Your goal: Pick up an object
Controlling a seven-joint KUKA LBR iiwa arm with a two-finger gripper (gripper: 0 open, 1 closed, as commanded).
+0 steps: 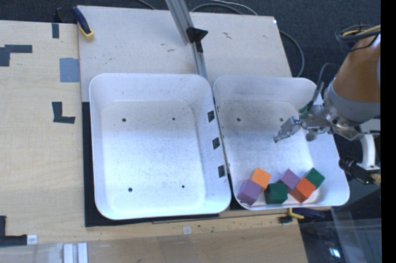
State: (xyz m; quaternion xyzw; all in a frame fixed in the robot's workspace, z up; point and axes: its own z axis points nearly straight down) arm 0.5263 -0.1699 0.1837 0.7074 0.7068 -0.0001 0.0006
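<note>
The blocks (pixel 281 186) sit clustered at the lower right of the frame, in the right bin (pixel 260 91). They look small, light and rigid; flat opposite faces suit a pinch. The gripper (pixel 286 131) hovers above them, empty; whether open, I cannot tell.

Even, bright overhead light washes the white bins (pixel 154 85) nearly featureless, shadows stay faint, and the whole frame looks slightly soft.

The grey metal gripper (pixel 286 131) hangs over the right white bin (pixel 260 94). Six small coloured blocks (pixel 281 186) sit along its near edge.
</note>
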